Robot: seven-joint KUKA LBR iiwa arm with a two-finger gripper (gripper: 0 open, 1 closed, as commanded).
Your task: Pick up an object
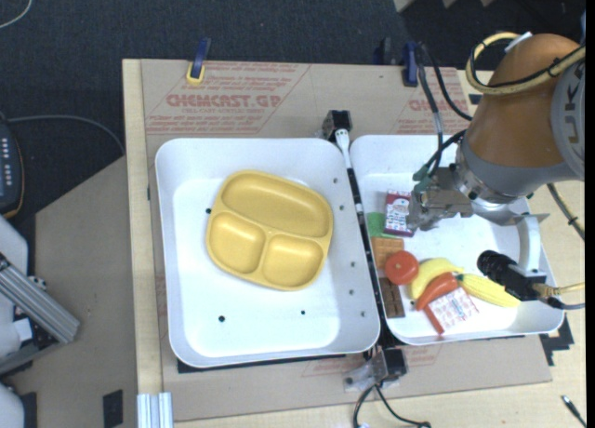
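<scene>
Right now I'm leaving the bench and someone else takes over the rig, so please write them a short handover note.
Gripper: low over the right bin, at the purple packet; whether it grips anything cannot be told.
Things: the purple packet, green piece, tomato, banana and red-and-white packet all lie in the right bin. The left bin holds a yellow divided plate.
Done: the arm has reached the cluster; nothing looks lifted.
Left: close on one object, probably the purple packet, and raise it.

Toys [402, 266] crowd right bin [383, 158], tray [270, 229] fills left
</scene>
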